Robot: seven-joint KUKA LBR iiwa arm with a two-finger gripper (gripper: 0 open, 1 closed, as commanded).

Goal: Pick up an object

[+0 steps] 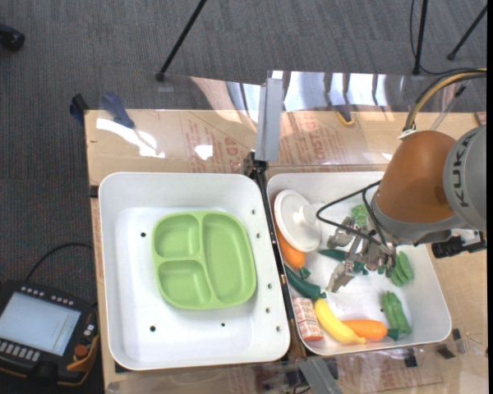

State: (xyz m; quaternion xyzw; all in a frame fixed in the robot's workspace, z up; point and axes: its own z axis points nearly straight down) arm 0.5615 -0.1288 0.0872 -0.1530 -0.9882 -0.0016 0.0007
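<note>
1. Bins: two shallow white bins sit side by side on a brown surface (181,142), the left bin (115,302) and the right bin (431,302), seen from above at a slant.
2. A green divided plate (204,259) with three compartments lies in the left bin.
3. The arm (427,183) reaches in from the right over the right bin. White letters "KU" read on its grey shell near the orange band.
4. The end effector (349,269) hangs above the middle of the right bin, fingers pointing down and left. They look slightly parted with nothing between them, though clutter makes this hard to judge.
5. Objects to pick all lie in the right bin: a white round lid-like piece (297,218) at upper left, an orange piece (292,255) just under it, a banana (335,322) and a carrot (365,329) near the front wall, and green vegetables (394,312) on the right side.
6. A small packet (307,318) with red print, too small to read, lies beside the banana.
7. Faint reddish printing shows on the surface behind the bins; it cannot be read.
8. A handheld control pad (37,327) with a screen rests on the floor at lower left.
</note>
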